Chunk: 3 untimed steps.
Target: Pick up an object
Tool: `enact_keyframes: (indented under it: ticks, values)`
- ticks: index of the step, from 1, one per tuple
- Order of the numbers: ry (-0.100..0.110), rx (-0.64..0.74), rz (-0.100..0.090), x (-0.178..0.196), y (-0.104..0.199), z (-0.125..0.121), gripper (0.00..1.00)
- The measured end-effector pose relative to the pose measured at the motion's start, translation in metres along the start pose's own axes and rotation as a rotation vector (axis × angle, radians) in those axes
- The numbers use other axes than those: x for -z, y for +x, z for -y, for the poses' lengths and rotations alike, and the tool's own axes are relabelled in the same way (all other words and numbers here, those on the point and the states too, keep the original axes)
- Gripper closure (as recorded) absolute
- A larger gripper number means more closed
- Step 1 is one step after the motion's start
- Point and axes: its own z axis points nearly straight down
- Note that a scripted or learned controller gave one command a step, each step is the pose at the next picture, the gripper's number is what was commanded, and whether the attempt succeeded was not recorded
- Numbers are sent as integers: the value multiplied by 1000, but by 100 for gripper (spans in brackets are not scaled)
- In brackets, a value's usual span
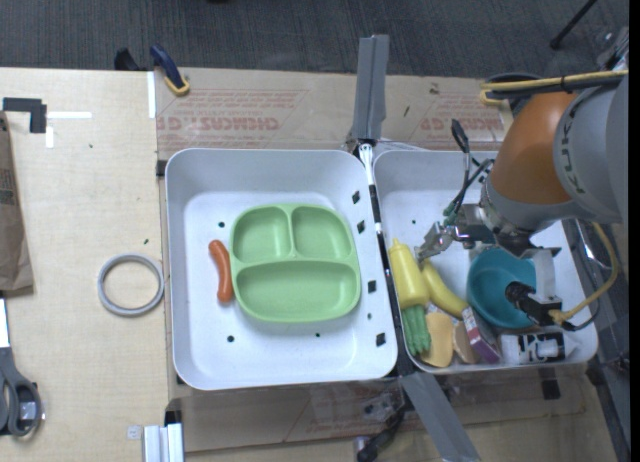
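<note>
Gripper (437,242) low in right bin (415,182), green plate (295,263) in left bin (190,280)

Even, fairly bright overhead light is falling across the bench, and focus is holding sharp enough to read the reversed printing on the brown cardboard sheet (270,115). The two shallow white plastic bins (190,280) are glaring mildly on their floors, with soft grey shadows lying along their inner walls. The pale green divided plate (295,262) is casting only a faint shadow. The dark carpet (300,0) at the top is looking dim and slightly grainy.
</note>
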Motion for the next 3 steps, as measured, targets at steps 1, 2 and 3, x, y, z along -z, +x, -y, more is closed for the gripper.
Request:
enact_keyframes:
  ticks: [1,2,3]
  values:
    - [-7,28,2,9,10,38,0]
    - [-33,-62,-1,10,16,79,0]
    - [-14,-70,0,12,13,83,100]
